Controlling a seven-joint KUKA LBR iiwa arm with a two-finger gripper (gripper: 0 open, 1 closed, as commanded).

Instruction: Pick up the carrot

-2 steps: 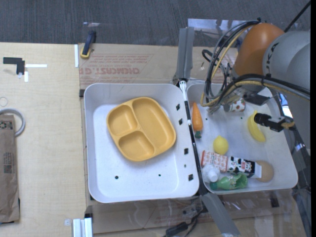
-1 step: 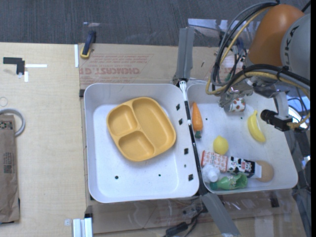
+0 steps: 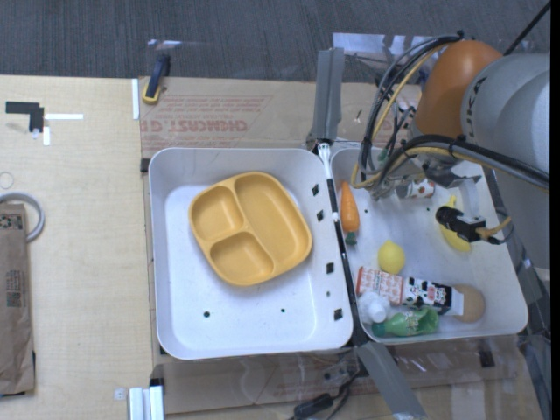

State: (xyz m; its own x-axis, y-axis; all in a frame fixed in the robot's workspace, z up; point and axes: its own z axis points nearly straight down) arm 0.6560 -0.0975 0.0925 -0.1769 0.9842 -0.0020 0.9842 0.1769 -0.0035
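White bins: two, side by side; left bin (image 3: 171,261) and right bin (image 3: 499,309).
Divided plates: one, yellow plate (image 3: 250,227), three compartments, lying in the left bin.
Carrots: one, carrot (image 3: 349,208), at the left wall of the right bin.
Lemons: one, lemon (image 3: 391,257), near the middle of the right bin.
Bananas: one, banana (image 3: 456,232), partly hidden by black cabling.
Cartons: one, milk carton (image 3: 404,290), lying on its side.
Eggs: one, brown egg (image 3: 471,304), touching the carton's end.
Green items: one, green item (image 3: 408,323), at the front wall; kind cannot be determined.
Robot arms: one, arm (image 3: 512,103).
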